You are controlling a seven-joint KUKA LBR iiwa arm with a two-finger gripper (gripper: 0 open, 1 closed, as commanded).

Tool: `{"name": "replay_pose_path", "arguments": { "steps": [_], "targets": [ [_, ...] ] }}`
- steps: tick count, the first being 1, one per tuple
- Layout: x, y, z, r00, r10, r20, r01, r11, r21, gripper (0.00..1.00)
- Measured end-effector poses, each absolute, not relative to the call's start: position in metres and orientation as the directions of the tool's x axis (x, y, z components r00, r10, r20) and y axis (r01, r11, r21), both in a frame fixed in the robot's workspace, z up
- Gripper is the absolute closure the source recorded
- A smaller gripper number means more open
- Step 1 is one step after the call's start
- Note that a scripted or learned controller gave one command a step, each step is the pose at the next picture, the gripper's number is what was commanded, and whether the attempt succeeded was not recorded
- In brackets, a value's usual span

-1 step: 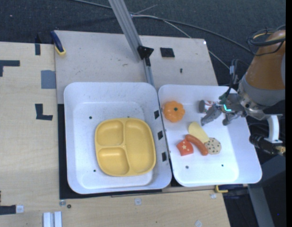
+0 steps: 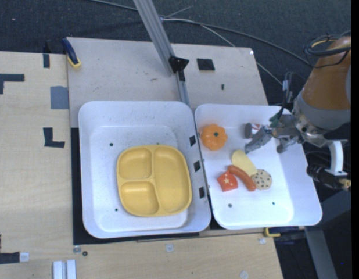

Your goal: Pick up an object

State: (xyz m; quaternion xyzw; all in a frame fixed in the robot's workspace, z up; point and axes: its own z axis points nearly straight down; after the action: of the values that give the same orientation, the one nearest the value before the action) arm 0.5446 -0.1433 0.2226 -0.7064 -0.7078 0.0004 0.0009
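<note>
So here's where we're at: the grey two-finger end effector (image 2: 262,137) is hanging over the upper right part of the right shallow white bin (image 2: 295,205), fingers spread apart and nothing between them. We'd call this the approach step, no grasp made yet.

All the candidates sit in that same bin, to the left of and below the end effector:
- a small round orange pumpkin toy (image 2: 214,136) near the bin's left wall
- a pale yellow wedge-shaped piece (image 2: 243,158), closest to the fingers
- a red-orange sausage-shaped toy (image 2: 242,178) touching the wedge's lower edge
- a small red block with a white star mark (image 2: 228,181) just beside the sausage
- a round speckled cookie-like disc (image 2: 262,180) against the sausage's other end

The left white bin (image 2: 92,156) just holds a yellow three-compartment plastic tray (image 2: 153,180), sitting flat.

For the next move, we reckon the arm needs to shift left and down over one item and drop with the fingers straddling it. The pumpkin stands alone, so it looks like the safer pick; the clustered bits could get nudged or grabbed in pairs.
</note>
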Motion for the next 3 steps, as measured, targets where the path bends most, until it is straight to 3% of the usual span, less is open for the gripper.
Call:
{"name": "replay_pose_path", "arguments": {
  "steps": [2, 3],
  "targets": [
    [0.54, -0.131, 0.131, -0.001, 1.0, 0.001, 1.0, 0.001, -0.007, 0.0],
    [0.541, -0.132, 0.085, -0.001, 1.0, -0.004, 1.0, 0.001, 0.005, 0.0]
  ]
}}
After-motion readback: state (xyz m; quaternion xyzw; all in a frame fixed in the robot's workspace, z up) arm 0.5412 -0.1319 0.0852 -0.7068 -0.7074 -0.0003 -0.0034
